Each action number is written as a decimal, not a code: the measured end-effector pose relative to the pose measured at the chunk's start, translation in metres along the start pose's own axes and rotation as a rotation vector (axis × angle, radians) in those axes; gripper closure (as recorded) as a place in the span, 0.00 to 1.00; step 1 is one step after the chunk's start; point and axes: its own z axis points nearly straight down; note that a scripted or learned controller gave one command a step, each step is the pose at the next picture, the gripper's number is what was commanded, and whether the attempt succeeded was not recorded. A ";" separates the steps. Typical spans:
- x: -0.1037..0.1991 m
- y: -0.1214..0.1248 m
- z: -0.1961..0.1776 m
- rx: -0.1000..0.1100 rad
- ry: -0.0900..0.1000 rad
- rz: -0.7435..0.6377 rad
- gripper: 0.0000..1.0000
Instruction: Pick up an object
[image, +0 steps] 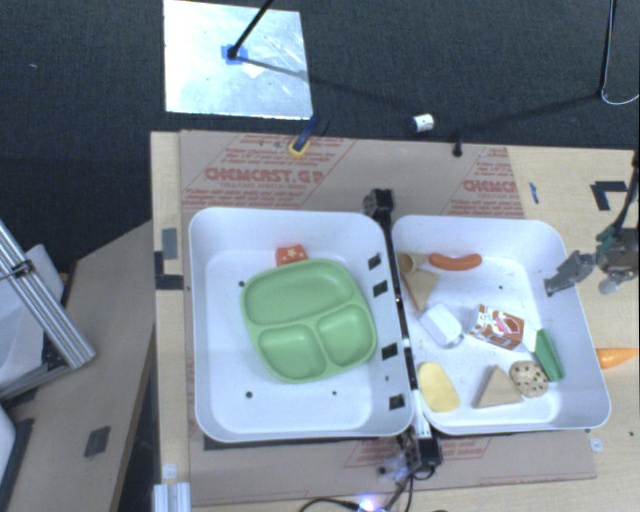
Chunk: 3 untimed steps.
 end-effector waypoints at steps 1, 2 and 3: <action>-0.004 -0.008 0.048 0.003 0.001 0.002 0.00; 0.000 -0.009 0.110 0.005 0.002 0.002 0.00; 0.007 -0.015 0.156 0.004 0.002 0.002 0.00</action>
